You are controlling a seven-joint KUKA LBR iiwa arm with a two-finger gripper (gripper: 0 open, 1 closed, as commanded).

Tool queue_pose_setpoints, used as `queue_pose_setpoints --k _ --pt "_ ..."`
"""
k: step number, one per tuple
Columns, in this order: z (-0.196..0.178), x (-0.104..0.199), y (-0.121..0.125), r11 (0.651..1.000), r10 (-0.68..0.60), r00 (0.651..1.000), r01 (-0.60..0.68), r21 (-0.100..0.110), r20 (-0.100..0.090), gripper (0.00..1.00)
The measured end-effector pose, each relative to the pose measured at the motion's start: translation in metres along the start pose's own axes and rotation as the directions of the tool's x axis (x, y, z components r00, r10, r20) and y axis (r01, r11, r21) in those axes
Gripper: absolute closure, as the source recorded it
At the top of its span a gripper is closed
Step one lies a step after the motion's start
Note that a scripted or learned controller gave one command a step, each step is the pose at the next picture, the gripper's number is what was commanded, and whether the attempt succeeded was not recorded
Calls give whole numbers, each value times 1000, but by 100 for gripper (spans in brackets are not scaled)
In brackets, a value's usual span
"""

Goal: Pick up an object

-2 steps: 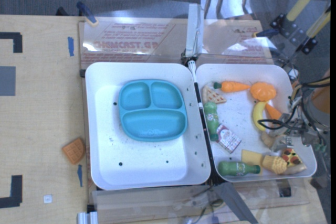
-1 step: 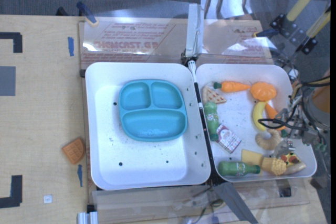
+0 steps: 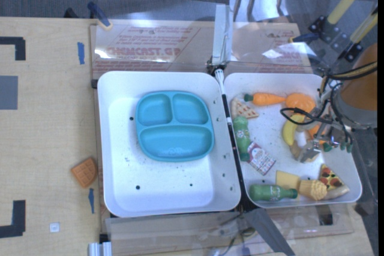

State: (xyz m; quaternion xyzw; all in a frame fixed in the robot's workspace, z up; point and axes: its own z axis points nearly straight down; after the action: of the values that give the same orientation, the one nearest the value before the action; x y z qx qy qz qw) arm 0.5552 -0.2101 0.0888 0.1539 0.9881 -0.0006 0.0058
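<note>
**Jaws low in right bin, no pick confirmed**

Arm enters from the right; gripper (image 3: 310, 150) sits low in the right bin (image 3: 354, 174), among the toy food. Jaws point down near the banana (image 3: 289, 132) and just below the orange fruit (image 3: 299, 102). Cables and metal parts clutter the spot, so I cannot tell whether the jaws are open or closed, nor whether anything sits between them.

Candidate objects all lie in the right bin: carrot (image 3: 268, 98) at the top, waffle piece (image 3: 243, 108) beside it, green bottle (image 3: 273, 192) along the bottom wall, yellow cheese wedge (image 3: 287, 178), pizza slice (image 3: 332, 180), a red-and-white packet (image 3: 260, 159). None looks lifted off the bin floor.

Left bin (image 3: 114, 129) holds a blue divided plate (image 3: 174, 126), nothing on it. A small orange waffle (image 3: 84, 171) lies on the worktop (image 3: 42, 129), outside the bins.

Judgement: reach and descent appear done; grasp unverified, lift not yet made. The banana seems the likeliest target, being closest.
</note>
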Motion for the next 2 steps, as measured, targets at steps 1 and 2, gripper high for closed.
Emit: queue_pose_setpoints --k 1,2 --pt "-13 -3 1 1000 -2 1000 2 1 12 100" --pt "-13 -3 1 1000 -2 1000 2 1 11 0"
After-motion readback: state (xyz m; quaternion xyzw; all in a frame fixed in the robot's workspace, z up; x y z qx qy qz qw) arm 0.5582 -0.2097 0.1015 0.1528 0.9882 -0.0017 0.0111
